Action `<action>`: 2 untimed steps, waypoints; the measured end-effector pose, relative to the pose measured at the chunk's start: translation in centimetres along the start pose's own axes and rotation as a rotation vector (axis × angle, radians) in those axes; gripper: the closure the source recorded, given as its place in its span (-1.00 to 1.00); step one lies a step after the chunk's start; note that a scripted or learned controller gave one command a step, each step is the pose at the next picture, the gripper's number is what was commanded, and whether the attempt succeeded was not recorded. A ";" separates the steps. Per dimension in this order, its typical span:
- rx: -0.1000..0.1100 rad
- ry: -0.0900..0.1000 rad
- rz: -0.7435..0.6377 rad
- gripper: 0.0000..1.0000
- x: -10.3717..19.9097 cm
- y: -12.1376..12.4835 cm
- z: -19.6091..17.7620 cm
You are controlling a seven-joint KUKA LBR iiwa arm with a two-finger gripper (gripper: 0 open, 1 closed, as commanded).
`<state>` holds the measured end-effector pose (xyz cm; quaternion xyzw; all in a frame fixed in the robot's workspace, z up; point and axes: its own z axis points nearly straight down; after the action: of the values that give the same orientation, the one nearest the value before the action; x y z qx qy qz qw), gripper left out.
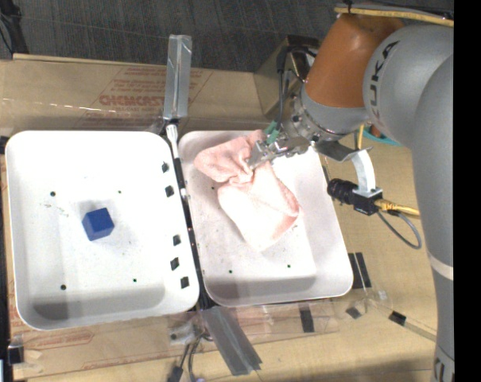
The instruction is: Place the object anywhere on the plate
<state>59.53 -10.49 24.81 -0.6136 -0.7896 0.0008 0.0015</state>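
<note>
Pincer (265, 148) sits low over the right bin (327, 245), fingers seemingly pinching the bunched upper fold of the pink cloth (252, 193). Cloth lies crumpled in that bin; it looks light, limp and unbreakable, and likely best gripped at a raised fold.

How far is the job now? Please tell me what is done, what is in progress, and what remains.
Done: nothing visible yet; I cannot see a plate in either bin. In progress: the two-finger gripper is down in the right white bin, at the upper edge of the crumpled pink cloth, which looks pinched and lifted there. Left: carrying an object to a plate. The small blue cube sits untouched in the left white bin.
</note>
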 end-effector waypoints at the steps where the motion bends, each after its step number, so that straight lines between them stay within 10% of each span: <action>1: 0.002 0.000 -0.007 1.00 0.2 0.1 1.7; 2: 0.002 0.000 -0.415 1.00 5.2 1.6 0.9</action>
<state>59.84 -5.05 23.89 -0.4379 -0.8990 0.0012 0.0022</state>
